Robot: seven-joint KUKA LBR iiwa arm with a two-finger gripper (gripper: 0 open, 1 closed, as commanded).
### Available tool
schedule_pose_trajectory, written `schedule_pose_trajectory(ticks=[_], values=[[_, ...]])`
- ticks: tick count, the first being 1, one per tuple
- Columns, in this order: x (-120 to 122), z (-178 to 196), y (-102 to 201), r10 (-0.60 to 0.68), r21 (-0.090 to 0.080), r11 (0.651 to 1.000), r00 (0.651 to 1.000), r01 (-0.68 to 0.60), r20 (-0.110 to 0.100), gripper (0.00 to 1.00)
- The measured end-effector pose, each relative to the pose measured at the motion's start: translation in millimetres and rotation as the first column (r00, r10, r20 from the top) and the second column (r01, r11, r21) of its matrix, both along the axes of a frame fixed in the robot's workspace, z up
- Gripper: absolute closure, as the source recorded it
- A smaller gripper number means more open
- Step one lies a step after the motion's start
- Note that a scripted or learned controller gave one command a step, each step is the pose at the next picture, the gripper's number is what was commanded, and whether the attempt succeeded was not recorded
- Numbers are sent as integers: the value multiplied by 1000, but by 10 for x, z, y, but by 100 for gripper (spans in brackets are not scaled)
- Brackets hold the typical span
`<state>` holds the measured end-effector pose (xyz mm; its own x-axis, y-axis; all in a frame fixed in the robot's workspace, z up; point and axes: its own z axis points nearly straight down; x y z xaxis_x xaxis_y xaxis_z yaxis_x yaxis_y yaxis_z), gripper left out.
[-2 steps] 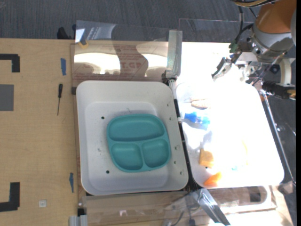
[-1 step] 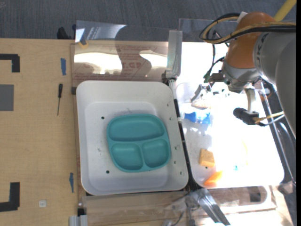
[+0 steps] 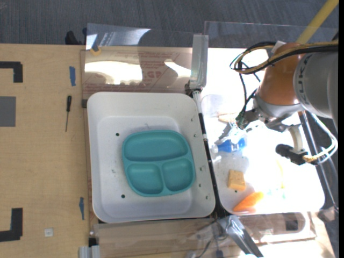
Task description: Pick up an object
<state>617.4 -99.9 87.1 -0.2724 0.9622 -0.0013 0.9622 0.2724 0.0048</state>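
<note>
Jaws [image 3: 238, 123] hang over blue object [image 3: 234, 144].

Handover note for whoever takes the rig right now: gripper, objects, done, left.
Gripper: low in the right bin, at its left side, just above the blue object; glare hides whether it grips anything.
Objects: blue object, tan block and orange piece lie in the right bin. Teal divided tray sits in the left bin.
Done: arm is positioned over the blue object.
Left: nothing visibly lifted; a confirmed grasp and lift remain.
</note>
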Motion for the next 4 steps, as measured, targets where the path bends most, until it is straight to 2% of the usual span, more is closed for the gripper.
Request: schedule_pose_trajectory(ticks=[1,2,3,4], values=[[-443,5,-104,-284,1,959,959,284,-1,0],[-203,257,-244,-237,0,972,972,237,-1,0],[-217,-2,-157,-577,1,816,816,577,-2,0],[-199,121,-154,-576,4,817,817,576,2,100]])
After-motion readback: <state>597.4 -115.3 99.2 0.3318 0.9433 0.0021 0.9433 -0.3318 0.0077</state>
